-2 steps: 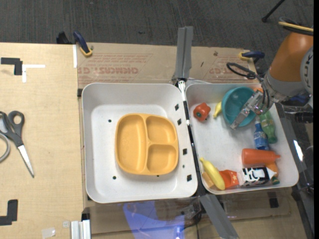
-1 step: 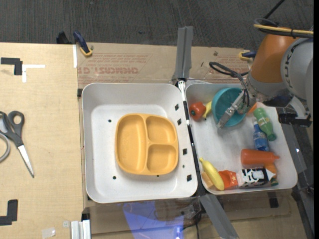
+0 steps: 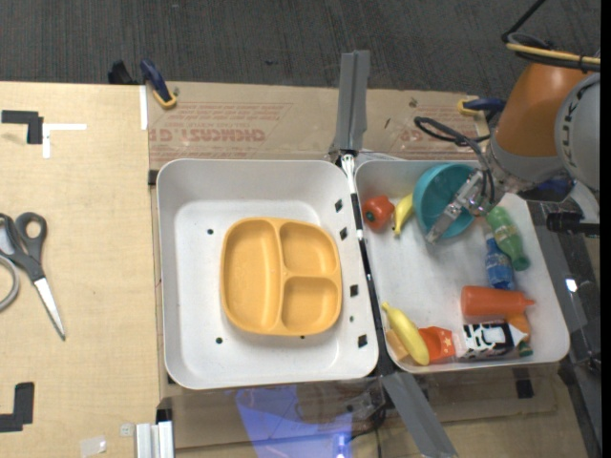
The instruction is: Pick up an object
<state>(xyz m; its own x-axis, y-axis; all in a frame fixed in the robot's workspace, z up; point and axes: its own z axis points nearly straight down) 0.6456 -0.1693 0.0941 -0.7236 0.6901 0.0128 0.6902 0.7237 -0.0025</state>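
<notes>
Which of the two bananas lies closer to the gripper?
The small banana at the right bin's far end, beside the teal bowl under the gripper. The other banana lies at the near end.

Mirrored red lettering on cardboard (image 3: 239, 127), unreadable.

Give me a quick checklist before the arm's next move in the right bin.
1. Gripper over right bin: ok.
2. Fingers at teal bowl: ok, they reach its rim.
3. Bowl clamped between fingers: cannot tell.
4. Space around bowl: not ok, green bottle and small banana lie close.
5. Divided yellow plate in left bin out of the arm's way: ok.
</notes>
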